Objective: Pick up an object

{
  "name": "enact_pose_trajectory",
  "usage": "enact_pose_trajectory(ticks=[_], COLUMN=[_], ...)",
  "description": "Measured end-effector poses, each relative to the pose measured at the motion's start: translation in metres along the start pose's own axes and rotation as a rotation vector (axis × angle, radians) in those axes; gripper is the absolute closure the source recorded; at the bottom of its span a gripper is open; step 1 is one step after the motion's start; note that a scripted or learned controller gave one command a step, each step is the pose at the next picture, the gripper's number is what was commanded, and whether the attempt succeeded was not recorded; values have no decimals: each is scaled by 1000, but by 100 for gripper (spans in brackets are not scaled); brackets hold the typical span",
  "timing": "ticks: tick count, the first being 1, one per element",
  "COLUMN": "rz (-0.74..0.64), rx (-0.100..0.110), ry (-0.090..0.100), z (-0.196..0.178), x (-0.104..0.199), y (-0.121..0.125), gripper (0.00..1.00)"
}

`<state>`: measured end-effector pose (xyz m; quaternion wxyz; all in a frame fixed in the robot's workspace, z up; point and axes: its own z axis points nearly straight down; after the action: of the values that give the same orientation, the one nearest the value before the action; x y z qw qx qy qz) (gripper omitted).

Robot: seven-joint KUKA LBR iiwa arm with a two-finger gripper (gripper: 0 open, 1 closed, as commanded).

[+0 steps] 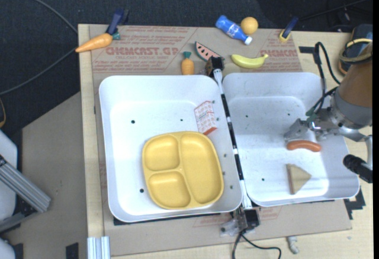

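The grey arm with the orange band is seen reaching in from the right over the right-hand shallow white bin [260, 89], with its two-finger gripper [300, 131] lowered close to the bin floor. Just below the fingertips lies a small orange-red sausage-shaped toy [304, 146], so near that contact may be judged possible, though nothing is seen between the fingers. Whether the jaws stand apart or together cannot be told, since the metal parts blur into one grey shape. A tan wedge-shaped block [297, 178] rests nearer the front of the same bin, apart from the sausage. In the left-hand white bin [118, 98] a yellow plastic tray with three compartments [182, 168] is laid, and a small red-and-white carton [205, 117] stands beside its far edge. The step in hand is judged to be the approach to a grasp of the sausage toy. For the next move, the fingers would have to be set astride the toy's narrow width, closed on it, and only then raised.
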<state>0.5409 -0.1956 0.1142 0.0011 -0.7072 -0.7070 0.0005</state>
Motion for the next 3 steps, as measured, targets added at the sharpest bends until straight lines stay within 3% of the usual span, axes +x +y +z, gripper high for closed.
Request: enact_pose_trajectory(ticks=[1,2,3], rz=[-2,2,-2], rx=[0,-1,-3], ry=[1,-1,-1], z=[30,-27,1], x=[36,2,41], y=[12,-48,-14], gripper=[0,0,0])
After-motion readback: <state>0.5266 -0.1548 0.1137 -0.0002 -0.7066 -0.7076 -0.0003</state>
